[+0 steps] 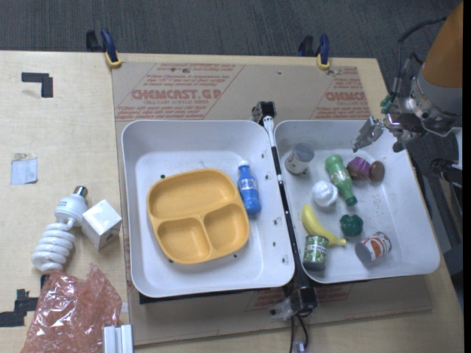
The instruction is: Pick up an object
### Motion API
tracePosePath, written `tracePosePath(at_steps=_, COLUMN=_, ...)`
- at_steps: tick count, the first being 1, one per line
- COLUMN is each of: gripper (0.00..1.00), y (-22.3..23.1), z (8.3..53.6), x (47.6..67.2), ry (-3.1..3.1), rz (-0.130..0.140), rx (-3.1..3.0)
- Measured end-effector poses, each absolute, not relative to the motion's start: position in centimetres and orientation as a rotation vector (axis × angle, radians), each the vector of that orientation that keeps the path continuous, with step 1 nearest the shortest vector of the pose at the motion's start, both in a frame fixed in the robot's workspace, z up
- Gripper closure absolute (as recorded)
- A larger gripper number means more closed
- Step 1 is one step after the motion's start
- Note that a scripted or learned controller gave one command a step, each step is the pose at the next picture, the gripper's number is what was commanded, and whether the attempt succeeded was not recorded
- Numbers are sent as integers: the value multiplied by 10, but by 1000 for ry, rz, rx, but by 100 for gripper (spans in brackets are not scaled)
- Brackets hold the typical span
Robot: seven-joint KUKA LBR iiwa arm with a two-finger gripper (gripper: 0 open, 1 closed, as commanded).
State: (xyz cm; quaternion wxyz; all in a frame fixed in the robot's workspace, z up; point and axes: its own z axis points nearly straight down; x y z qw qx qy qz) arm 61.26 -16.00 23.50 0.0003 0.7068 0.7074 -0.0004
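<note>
Near edge of the right bin (412, 265): a small green-labelled can (316, 250) lies at 7 o'clock and a tipped can with a red-and-white label (374, 247) at 5 o'clock. Just above them sit a banana (318, 225) and a dark green lump (351, 224), close together but apart. At mid-bin, a white round object (324, 193) rests just beside a green bottle (341, 178) lying on its side. Toward the far wall stand a small grey cup (299, 159) at 11 o'clock and, at 1 o'clock, a purple item (359, 167) touching a brown one (376, 170).

The left bin (140, 197) carries a yellow divided tray (199, 215) with a blue bottle (249, 189) at its 3 o'clock edge.

The gripper (377, 132) hovers over the far right rim of the right bin, at 1 o'clock. The fingers (366, 137) appear spread apart and nothing is between them.

Step in hand, as judged: approach; no object is selected or grasped yet. The nearest candidates are the purple and brown items directly below the gripper toward 6 o'clock. The next move calls for centring over one of them, then descending with the fingers either side of it. Their contact with each other may hinder a clean grasp.
</note>
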Motion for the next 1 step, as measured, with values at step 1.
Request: tracePosePath(at_steps=1, gripper=0, y=-134, z=93, x=584, ry=2219, rz=0, rx=2223)
